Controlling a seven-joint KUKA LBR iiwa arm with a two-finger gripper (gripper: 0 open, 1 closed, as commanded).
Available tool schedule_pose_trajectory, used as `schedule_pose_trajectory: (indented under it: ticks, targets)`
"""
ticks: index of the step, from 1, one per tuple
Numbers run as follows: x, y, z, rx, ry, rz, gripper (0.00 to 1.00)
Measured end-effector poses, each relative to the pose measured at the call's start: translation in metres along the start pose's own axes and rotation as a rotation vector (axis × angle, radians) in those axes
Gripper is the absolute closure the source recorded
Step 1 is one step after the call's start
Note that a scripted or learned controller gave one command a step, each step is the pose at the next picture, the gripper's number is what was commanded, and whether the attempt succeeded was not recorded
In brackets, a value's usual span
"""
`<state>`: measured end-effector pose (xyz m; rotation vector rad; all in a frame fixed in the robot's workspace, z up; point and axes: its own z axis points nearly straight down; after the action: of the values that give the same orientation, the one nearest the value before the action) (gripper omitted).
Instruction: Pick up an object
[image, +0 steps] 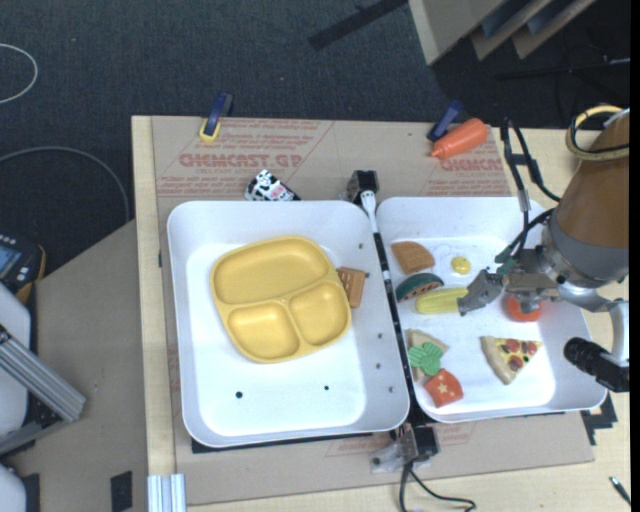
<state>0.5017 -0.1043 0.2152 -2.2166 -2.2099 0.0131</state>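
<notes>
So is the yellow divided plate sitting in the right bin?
No, the yellow divided plate lies in the left bin, beside the right bin.

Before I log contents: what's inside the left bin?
The left bin holds a yellow divided plate, with a small brown piece against the plate's right edge. Anything under the plate is covered.

we cannot make out the pincer's (478, 296) fingers against its dark body. just behind it, the wrist covers most of a red-orange round thing (522, 308). the arm (600, 215) runs out past the frame's right edge. far to the pincer's left, a brown piece (352, 285) sits partly tucked under the yellow tray (278, 297).
</notes>
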Motion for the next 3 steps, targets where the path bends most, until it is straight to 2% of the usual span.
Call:
schedule_pose_trajectory:
  ticks: [1,2,3]
  targets:
    - [0.0,0.003,-0.006,-0.014,-0.002,-0.003,0.0]
    - [0.011,0.003,0.043,-0.007,0.0,-0.003,0.0]
    - [0.005,0.01,0.1,-0.007,0.0,-0.002,0.0]
